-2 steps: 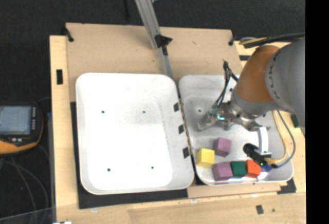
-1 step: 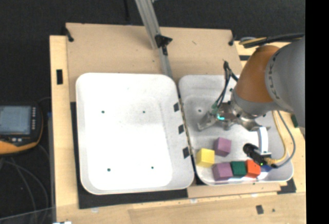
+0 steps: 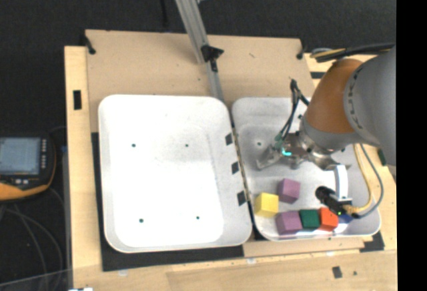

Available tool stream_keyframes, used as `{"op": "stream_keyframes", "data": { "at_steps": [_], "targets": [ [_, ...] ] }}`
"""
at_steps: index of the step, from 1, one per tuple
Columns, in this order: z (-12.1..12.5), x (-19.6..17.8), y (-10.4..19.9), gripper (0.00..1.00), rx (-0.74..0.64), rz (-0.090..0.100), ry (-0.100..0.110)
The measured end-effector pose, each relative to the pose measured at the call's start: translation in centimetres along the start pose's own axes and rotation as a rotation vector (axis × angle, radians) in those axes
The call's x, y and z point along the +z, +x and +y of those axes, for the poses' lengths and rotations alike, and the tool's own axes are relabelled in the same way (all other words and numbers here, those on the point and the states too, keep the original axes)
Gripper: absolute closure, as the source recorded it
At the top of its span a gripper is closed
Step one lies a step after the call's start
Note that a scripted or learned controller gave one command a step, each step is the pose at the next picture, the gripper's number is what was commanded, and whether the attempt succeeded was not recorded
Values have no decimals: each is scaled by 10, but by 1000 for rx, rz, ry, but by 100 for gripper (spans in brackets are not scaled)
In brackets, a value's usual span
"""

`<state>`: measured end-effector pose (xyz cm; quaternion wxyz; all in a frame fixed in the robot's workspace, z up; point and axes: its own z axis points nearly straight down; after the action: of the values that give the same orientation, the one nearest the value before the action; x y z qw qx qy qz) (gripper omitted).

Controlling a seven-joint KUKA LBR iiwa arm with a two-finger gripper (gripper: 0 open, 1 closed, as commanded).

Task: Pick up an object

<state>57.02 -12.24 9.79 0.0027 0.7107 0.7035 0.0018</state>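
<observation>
The grey arm with its orange band (image 3: 333, 106) was seen reaching in from three o'clock over the right-hand shallow white bin (image 3: 257, 116), which stood on the pale wooden counter (image 3: 193, 43) just beside the left-hand shallow white bin (image 3: 163, 169). The metal two-finger hand (image 3: 267, 159) was held low over bare bin floor near the middle of the right bin, pointing towards nine o'clock. Whether the hand was apart or together could not be told; nothing was seen clamped in it.

The candidate objects were gathered towards six o'clock in the right bin. A small purple cube (image 3: 289, 189) lay nearest, at about five o'clock from the hand and apart from it. A small yellow cube (image 3: 268, 204) lay just beside the purple one, at about six o'clock from the hand. Along the bin's lower wall a second purple block (image 3: 289, 222), a green block (image 3: 309, 219) and an orange block (image 3: 329, 218) were lined up, touching or nearly so.

The step in hand was judged to be the approach: no object had been reached, and the pick was not yet begun. The next move was judged to call for the hand to be shifted towards five or six o'clock, centred over one cube, then lowered and closed. The two separate cubes were judged the easier targets; the packed row by the wall left little room for a clean grip.
</observation>
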Motion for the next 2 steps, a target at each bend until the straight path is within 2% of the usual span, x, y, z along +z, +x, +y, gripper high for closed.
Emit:
{"op": "stream_keyframes", "data": {
  "at_steps": [2],
  "targets": [
    [0,0,0,0,2,0,-1]
  ]
}}
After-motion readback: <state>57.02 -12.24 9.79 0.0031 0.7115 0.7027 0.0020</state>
